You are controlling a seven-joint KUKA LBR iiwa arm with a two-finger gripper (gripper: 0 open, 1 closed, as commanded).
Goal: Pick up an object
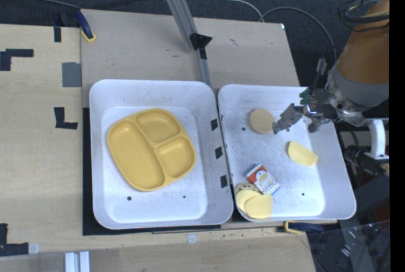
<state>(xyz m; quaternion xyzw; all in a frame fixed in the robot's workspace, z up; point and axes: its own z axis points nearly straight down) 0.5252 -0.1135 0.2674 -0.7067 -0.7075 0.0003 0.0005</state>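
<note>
Approach step: the tool is held open above the right bin, beside the tan disc. Nothing gripped. Descent and closure needed next.

We see the arm entering from three o'clock, its orange band uppermost. Its gripper points toward nine o'clock, fingers spread apart, nothing between them.

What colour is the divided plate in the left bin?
Yellow, plain, no pattern. The divided plate shows clearly in the camera view.
</note>
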